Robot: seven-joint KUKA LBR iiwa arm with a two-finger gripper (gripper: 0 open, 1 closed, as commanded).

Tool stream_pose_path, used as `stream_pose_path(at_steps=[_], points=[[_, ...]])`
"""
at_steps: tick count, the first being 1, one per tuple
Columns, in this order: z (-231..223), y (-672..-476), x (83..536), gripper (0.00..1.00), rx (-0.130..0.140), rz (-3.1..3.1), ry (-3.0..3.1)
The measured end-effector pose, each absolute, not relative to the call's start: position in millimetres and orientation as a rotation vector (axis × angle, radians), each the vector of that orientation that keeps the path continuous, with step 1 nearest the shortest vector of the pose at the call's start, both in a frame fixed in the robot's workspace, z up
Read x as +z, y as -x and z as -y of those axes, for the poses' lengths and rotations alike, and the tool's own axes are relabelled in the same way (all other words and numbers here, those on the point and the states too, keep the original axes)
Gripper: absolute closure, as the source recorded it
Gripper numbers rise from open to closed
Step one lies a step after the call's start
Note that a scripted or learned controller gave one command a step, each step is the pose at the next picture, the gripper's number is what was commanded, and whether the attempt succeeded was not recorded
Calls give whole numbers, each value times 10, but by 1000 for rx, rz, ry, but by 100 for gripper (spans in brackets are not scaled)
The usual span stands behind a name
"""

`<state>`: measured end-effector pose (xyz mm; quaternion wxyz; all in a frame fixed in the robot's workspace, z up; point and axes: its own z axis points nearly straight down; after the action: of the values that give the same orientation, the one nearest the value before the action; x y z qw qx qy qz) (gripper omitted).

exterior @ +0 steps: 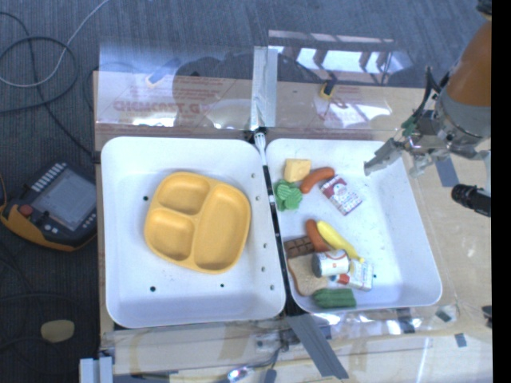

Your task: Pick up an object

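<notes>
Jaws (389, 156) hang blurred above right bin's (415, 214) edge.

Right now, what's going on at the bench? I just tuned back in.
The arm reaches in from the right, with its gripper hovering over the right bin's upper right corner. Nothing sits between its fingers, so no pick has happened yet. The toy food lies in the right bin: a cheese wedge, a sausage, a small red-and-white carton, a banana and a green piece, among others. The left bin holds a yellow divided plate.
</notes>
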<state>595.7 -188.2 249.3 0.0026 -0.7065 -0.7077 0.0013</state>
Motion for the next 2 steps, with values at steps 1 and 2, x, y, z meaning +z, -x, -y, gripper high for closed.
stream_pose_path(at_steps=[1,2], points=[[1488,-6054,912,0,7,2110,2324],[1543,-6629,868,0,40,2102,2304]])
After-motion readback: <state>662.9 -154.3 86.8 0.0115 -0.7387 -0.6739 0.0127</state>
